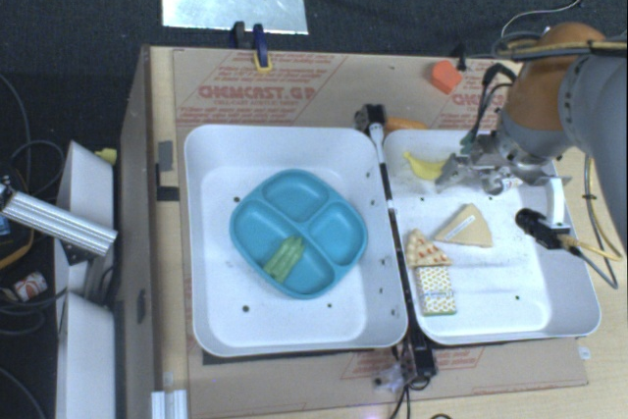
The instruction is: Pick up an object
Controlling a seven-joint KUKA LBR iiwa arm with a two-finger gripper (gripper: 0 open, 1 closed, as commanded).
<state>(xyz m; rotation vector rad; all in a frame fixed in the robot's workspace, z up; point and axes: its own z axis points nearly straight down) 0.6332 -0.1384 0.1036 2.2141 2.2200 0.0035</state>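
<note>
Arm low in the right bin, closing in on a pick

The gripper (483, 168) sits at about one o'clock in the right bin (569, 309), just beside the yellow banana-shaped piece (424, 166) at its nine o'clock; whether the jaws are open or closed, I cannot tell. Nothing looks lifted yet. A cheese-like wedge (467, 228) lies toward six o'clock of it, with a waffle piece (425, 250) and a cracker (437, 290) further down. My read: approach step, and next it needs to centre over one item and close.
</note>
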